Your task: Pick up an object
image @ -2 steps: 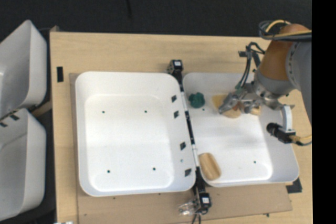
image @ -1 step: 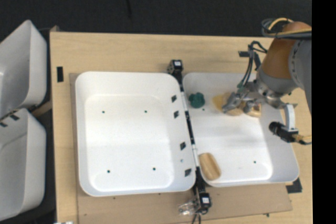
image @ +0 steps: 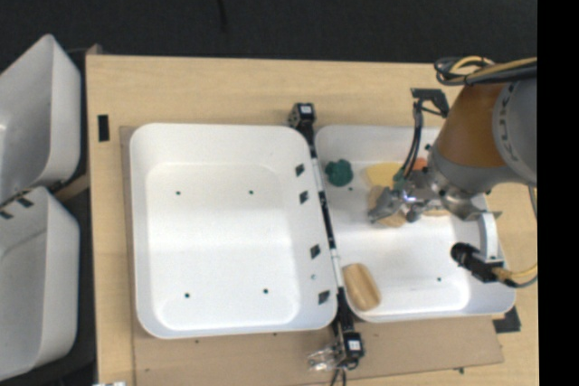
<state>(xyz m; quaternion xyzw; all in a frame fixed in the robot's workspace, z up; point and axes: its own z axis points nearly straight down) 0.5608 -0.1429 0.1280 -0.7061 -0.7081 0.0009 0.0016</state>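
My gripper (image: 391,208) hangs low over the middle of the right bin (image: 407,285), under the grey wrist and its orange band. Just above it lies a yellow object (image: 383,173), partly hidden by the wrist. A dark green object (image: 339,173) rests near the bin's left wall at the back. A tan wooden block (image: 361,287) sits in the bin's front left corner. Nothing shows clearly between the gripper's tips.
The left bin (image: 226,230) lies beside the right one, parted from it by a ridge with black clips (image: 318,221). A black cable and connector (image: 470,259) trail off the wrist over the right bin's right side. Wooden bench surface surrounds both bins.
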